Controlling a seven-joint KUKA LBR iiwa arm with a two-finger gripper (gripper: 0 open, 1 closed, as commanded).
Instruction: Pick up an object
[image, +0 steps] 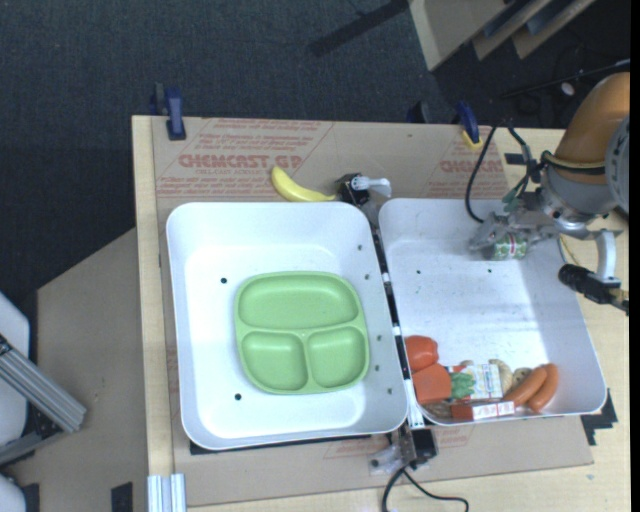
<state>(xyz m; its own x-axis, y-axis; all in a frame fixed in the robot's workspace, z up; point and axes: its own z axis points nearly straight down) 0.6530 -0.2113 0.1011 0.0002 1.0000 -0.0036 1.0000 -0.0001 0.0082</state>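
Toys in bin; "CHEMCAST GP" board

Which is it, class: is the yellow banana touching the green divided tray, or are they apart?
Apart. The camera view shows the banana lying on the bench behind the left bin, outside its rim, while the green tray sits inside that bin with white floor between them.

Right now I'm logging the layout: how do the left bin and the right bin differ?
The left bin holds one green divided tray at its middle; the right bin holds small toy foods heaped in its near corner. The gripper hangs over the right bin, not the left. Both are shallow and white.
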